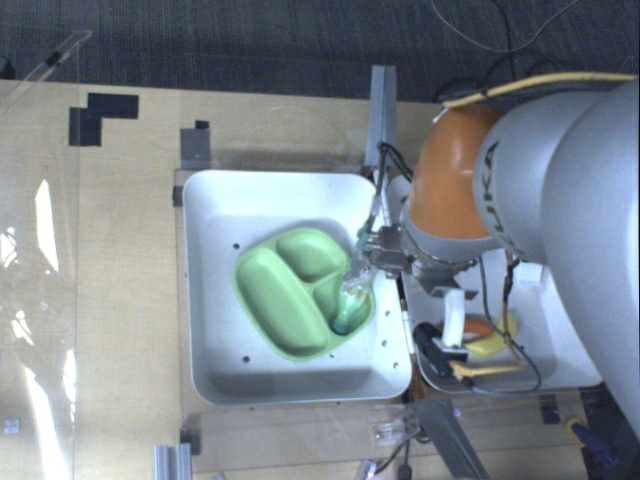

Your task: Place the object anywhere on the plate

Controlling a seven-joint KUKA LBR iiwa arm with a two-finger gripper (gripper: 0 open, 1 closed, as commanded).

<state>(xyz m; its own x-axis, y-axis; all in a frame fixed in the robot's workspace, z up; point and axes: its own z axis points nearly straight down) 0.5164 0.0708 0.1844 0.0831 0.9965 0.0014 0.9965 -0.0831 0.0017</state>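
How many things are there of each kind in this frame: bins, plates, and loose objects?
Shallow white bins: 2, left and right, the right mostly hidden by the arm
Green three-compartment plastic plate: 1
Small translucent teal object over the plate under the claw: 1
Yellow and red objects in the right bin: unclear, at least 2
Total: at least 6

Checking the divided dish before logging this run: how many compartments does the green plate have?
3. The green plate has one long compartment on its left side, one at upper right, and one at lower right where the gripper reaches in. The arm may hide part of it.

"KUKA" lettering on arm (560, 218)
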